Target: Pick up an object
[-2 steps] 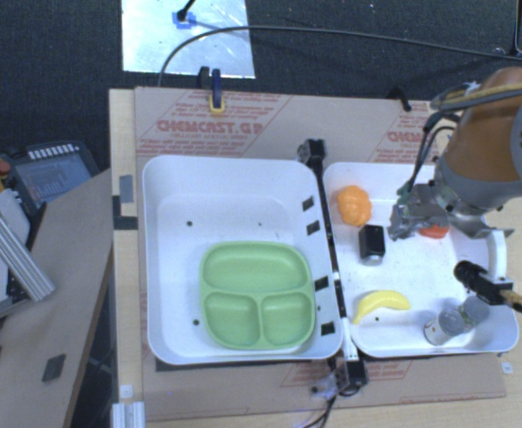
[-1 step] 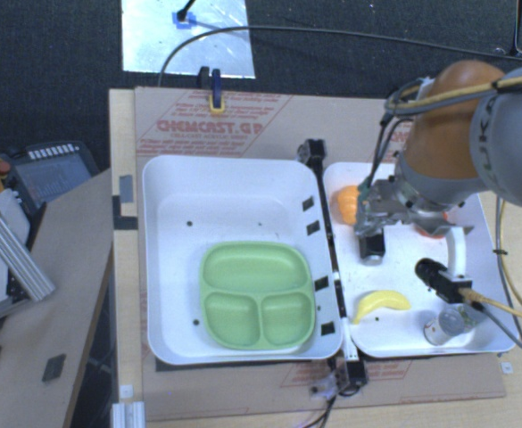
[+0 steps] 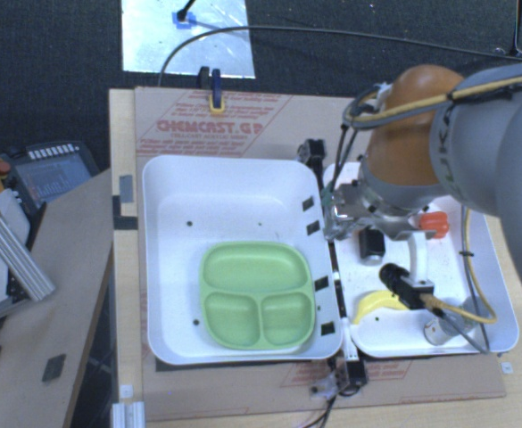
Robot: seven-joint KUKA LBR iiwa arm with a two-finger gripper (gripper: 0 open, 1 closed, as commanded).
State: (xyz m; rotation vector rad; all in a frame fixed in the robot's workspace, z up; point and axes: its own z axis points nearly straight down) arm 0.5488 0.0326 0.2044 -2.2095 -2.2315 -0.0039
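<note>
My gripper [image 3: 368,242] hangs below the grey and orange wrist, low over the right bin [image 3: 501,328] and near its left wall. A yellow curved object [image 3: 373,307] lies in that bin toward the front, just in front of the gripper. Right of the gripper, partly under the arm, lies a small orange-red object [image 3: 434,223]. A small grey metallic piece [image 3: 434,333] rests near the bin's front right. I see nothing held in the gripper.
The left bin [image 3: 167,239] holds a green divided plate [image 3: 257,294] in its front half. The arm covers most of the right bin's rear. A raised divider [image 3: 330,266] with black clips runs between the bins.
</note>
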